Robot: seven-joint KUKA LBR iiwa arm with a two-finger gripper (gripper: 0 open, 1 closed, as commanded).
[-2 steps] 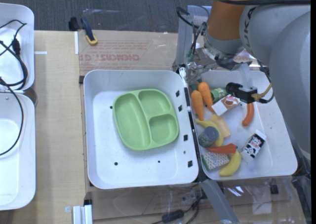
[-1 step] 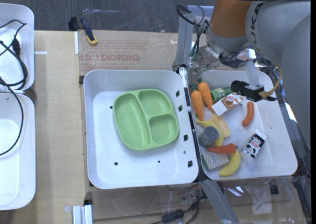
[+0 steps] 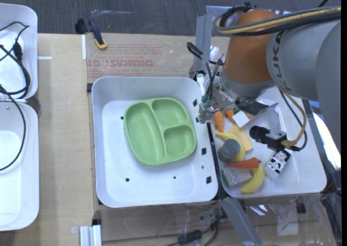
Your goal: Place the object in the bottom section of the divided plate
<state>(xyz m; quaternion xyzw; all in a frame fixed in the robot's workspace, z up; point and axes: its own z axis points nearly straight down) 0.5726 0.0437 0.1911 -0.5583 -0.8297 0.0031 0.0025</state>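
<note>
Two shallow white bins are seen on the counter (image 3: 59, 131). In the left bin (image 3: 108, 185) one smooth green divided plate (image 3: 160, 129) with three sections is held. In the right bin (image 3: 303, 182) one orange carrot (image 3: 243, 163), one yellow banana (image 3: 255, 181) and one grey round piece (image 3: 230, 148) are heaped. The hand (image 3: 209, 110) is poised at the right bin's left edge, beside an orange piece (image 3: 219, 121); its state cannot be told.

- Cardboard sheet (image 3: 135, 58): you see it behind the bins.
- Blue-yellow clamp (image 3: 96, 33): on its far edge.
- Black cables (image 3: 13, 71): at your left.
</note>
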